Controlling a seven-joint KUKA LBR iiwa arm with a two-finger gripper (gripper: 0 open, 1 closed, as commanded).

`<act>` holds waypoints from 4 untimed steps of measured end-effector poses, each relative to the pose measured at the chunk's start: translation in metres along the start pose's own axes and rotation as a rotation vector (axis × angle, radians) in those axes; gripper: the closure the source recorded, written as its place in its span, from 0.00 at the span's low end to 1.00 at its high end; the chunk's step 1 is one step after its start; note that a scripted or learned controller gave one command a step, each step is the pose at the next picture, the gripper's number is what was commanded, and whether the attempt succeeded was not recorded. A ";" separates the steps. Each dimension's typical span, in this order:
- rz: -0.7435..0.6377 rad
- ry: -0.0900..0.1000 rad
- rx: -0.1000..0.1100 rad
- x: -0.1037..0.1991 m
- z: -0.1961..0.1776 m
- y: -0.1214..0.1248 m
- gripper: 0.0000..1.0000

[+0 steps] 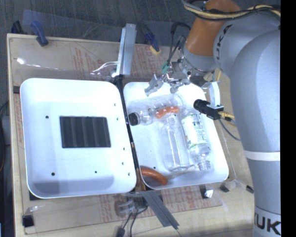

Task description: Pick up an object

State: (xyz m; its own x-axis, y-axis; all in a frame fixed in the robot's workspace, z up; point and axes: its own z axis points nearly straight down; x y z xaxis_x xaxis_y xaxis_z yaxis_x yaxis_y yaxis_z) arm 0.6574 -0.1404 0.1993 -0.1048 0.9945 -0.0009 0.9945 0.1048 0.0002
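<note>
**Gripper poised over the right bin**

Your gripper [164,83] hangs with its fingers spread and nothing between them, above the far edge of the right bin [219,154]. Inside that bin lie a clear labelled bottle [195,132], a small orange piece [166,112] nearer the gripper, and an orange object [153,174] at the near rim. Descend straight onto the orange piece, centring it between the fingers before closing.

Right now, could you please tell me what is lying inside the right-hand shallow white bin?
The right-hand shallow white bin holds clear plastic bottles, an orange piece and an orange-brown curved object. The arm hides its far right corner.
</note>
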 end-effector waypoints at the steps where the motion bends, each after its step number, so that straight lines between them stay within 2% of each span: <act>1: 0.140 0.002 -0.002 -0.032 0.082 -0.002 0.00; 2: 0.095 0.002 0.004 0.004 0.070 -0.021 0.00; 3: 0.028 0.002 -0.003 -0.045 0.106 -0.039 0.00; 4: -0.119 0.000 -0.006 -0.038 0.104 -0.106 0.00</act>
State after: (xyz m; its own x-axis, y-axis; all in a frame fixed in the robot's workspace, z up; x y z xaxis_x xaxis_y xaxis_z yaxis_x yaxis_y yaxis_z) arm 0.5564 -0.1891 0.0949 -0.2221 0.9750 -0.0013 0.9750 0.2221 0.0059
